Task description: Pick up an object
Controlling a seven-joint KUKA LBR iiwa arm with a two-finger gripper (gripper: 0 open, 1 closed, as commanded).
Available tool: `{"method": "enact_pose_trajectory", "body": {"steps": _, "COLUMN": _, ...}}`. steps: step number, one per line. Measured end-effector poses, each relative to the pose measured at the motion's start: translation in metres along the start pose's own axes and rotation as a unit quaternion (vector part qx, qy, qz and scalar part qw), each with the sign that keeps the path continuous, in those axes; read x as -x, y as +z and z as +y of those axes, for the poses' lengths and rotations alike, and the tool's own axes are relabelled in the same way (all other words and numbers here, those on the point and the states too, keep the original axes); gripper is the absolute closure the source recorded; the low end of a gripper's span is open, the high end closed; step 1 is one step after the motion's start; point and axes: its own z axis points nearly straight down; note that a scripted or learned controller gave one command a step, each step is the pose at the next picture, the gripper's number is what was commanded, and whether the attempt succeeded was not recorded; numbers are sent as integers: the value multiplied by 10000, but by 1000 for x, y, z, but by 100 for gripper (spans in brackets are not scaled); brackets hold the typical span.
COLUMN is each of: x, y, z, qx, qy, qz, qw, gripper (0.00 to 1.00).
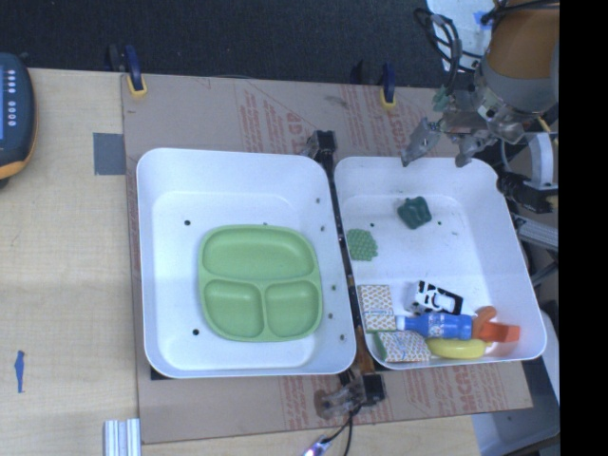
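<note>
My gripper [441,150] hangs open above the far edge of the right bin [494,198], with nothing between its spread fingers. A dark green lump [414,213] lies in that bin a little below the gripper. A round green textured piece [361,245] rests near the bin's left wall. At the bin's near end lie two patterned sachets [377,308], a blue tube [436,326], a yellow banana [456,349], an orange piece [494,327] and a black-and-white item [437,299].
The left bin [161,255] holds a light green divided plate [259,282]. Clamps hold the cardboard sheet [237,112] at the back edge. A dark device [11,112] sits at the far left of the bench.
</note>
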Motion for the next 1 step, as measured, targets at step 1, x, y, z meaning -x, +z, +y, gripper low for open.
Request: {"method": "enact_pose_trajectory", "body": {"steps": 1, "x": 62, "y": 92, "z": -10, "qx": -34, "qy": 28, "qz": -11, "qw": 10000, "gripper": 0}}
